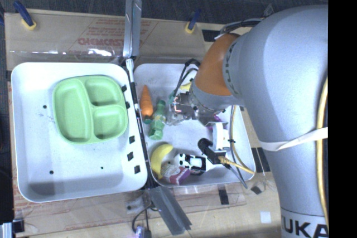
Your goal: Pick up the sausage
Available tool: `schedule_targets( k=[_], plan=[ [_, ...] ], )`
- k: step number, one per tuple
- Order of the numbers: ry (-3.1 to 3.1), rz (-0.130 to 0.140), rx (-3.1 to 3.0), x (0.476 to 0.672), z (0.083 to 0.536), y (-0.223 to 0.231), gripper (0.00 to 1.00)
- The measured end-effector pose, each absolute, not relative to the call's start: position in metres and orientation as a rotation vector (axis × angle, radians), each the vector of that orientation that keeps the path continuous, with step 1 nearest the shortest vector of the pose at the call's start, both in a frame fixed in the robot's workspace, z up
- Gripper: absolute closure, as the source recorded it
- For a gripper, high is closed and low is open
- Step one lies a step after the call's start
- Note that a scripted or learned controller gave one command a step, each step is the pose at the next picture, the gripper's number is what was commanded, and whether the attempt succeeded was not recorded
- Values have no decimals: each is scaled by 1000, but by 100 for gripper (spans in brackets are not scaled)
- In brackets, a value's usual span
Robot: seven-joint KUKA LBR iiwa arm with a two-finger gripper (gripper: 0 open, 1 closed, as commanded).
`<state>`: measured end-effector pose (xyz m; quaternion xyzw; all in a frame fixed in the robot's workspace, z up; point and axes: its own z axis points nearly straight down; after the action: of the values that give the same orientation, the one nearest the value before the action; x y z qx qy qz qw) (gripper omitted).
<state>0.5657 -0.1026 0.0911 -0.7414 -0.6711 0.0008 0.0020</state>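
Observation:
The sausage (146,102) is a small orange-brown elongated piece lying lengthwise against the left wall of the right bin (240,145). My gripper (177,105) hangs low in that bin, to the right of the sausage and apart from it. A pale green bottle (157,120) lies between them. The wrist with its orange band (213,72) covers the bin's far right part. I see nothing held at the gripper.
A green divided plate (89,107) sits in the left bin (33,175). At the right bin's near end lie a yellow ball (160,155), a black-and-white toy (191,163) and a purple item (178,176). A black cable connector (207,149) dangles beside them.

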Motion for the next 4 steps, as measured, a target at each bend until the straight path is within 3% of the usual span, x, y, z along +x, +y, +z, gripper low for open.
schedule_targets(
  k=[1, 2, 3, 4],
  plan=[
    [-2013, 2, -2409, 657, 92, -121, 0],
    [-1714, 8, -2626, 636, 90, -91, 0],
    [-1576, 2, -2714, 657, 92, -180, 0],
    [-1668, 5, -2656, 656, 91, -93, 0]
  ],
)
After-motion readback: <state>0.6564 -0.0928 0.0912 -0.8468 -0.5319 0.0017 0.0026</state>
